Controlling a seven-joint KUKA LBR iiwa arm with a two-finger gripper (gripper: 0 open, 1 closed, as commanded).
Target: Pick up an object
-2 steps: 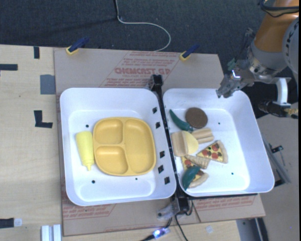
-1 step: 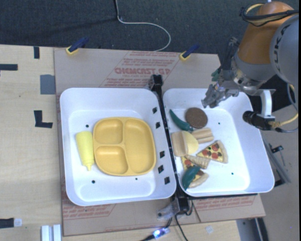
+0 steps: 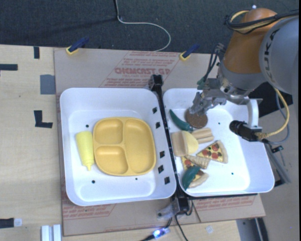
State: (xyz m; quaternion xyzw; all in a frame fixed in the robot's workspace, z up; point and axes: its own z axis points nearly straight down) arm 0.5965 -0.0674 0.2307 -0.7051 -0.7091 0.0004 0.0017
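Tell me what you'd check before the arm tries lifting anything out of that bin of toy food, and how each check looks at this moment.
1. Claw is over the right bin: ok.
2. Something lies under it to grab: ok, a brown round piece sits right below.
3. Claw is open wide enough: cannot tell, the tip is too small to read.
4. Target has room around it: not ok, a green pepper and a pale roll lie close by.
5. Other food is out of the way: ok, the pizza slice lies further forward.
6. Left bin is out of the path: ok, its yellow plate and yellow bottle sit apart.
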